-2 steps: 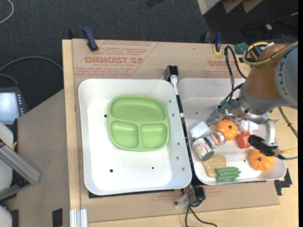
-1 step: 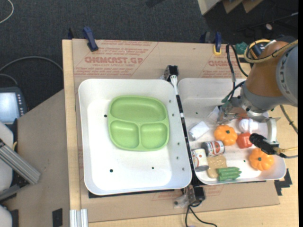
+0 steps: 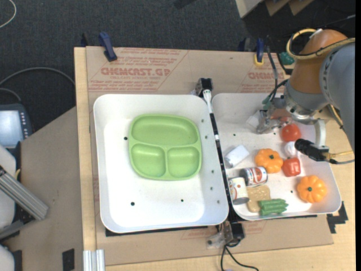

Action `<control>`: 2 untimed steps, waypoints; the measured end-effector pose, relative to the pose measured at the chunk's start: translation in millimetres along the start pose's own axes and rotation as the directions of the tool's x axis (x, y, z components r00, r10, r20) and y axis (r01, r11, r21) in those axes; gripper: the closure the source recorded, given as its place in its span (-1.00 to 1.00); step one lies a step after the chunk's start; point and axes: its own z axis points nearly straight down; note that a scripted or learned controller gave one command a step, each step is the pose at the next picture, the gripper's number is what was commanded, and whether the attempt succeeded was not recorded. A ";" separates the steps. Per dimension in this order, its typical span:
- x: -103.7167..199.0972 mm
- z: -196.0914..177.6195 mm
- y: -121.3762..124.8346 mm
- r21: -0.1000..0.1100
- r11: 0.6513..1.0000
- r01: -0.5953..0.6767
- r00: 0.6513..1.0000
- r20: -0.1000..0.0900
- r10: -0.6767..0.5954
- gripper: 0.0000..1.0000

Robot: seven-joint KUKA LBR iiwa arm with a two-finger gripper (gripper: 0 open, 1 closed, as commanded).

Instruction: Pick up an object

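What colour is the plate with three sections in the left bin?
Light green. The divided plate shows clearly in the camera view.

Robotics lab, clamped bench (image 3: 169, 66), 2 bins (image 3: 107, 151)

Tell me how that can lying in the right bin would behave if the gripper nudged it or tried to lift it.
The can lies on its side, so a nudge would probably roll it. The pumpkin and cracker sit close by and might stop it. Its rounded, seemingly smooth wall could slip between fingers unless gripped squarely.
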 end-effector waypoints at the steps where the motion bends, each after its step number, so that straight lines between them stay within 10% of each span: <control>1: -46.5 4.0 14.8 0.030 1.000 0.004 1.000 -0.022 -0.003 1.00; 2: -65.0 -0.6 -49.7 -0.015 1.000 -0.002 1.000 -0.001 0.002 1.00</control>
